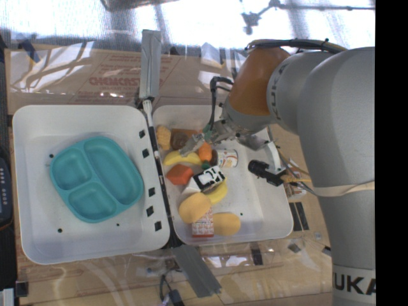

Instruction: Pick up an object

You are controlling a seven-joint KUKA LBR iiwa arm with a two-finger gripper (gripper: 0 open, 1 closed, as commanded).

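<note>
- The gripper (203,140) hangs low over the right bin (271,212), at the far end of the toy-food pile; whether it is spread or pressed together cannot be told from here.
- Just beside the gripper lie a small orange piece (204,152), a banana (180,159) and a brown piece (182,136).
- Judgement: the pile is crowded, so aim at one item with free sides; the orange piece looks closest.
- Come straight down, then close only once both sides are bracketed.
- Risk: neighbours touching it may get nudged or pinched along.
- The teal tray (95,178) sits apart in the left bin (38,234).
</note>
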